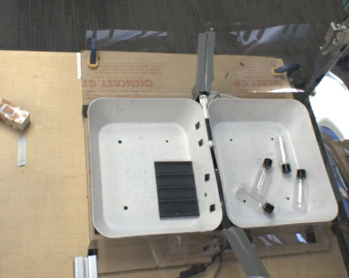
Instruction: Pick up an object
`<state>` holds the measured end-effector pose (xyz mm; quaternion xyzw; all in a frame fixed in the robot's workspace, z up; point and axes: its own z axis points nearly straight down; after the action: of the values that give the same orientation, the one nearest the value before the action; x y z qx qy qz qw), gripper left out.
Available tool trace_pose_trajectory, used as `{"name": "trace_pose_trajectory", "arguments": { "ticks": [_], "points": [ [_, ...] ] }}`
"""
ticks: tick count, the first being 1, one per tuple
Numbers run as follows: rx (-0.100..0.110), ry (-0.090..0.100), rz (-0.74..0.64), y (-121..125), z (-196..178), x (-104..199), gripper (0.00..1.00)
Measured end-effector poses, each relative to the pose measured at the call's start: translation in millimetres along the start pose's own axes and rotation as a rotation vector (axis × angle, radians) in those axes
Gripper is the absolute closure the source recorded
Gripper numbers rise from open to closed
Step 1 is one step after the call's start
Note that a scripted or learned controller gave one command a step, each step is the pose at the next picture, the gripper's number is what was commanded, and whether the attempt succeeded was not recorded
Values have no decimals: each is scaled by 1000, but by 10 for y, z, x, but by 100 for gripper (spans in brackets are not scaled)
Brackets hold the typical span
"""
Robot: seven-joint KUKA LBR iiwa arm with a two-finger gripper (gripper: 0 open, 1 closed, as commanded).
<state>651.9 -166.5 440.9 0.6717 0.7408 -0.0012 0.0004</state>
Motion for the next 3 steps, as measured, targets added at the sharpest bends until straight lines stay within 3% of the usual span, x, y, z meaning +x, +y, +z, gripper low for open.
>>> {"name": "trace_pose_trajectory", "arguments": {
  "ticks": [1, 3],
  "points": [
    [2, 0, 487, 42, 10, -341, 100],
    [2, 0, 670, 29, 8, -470, 100]
  ]
}}
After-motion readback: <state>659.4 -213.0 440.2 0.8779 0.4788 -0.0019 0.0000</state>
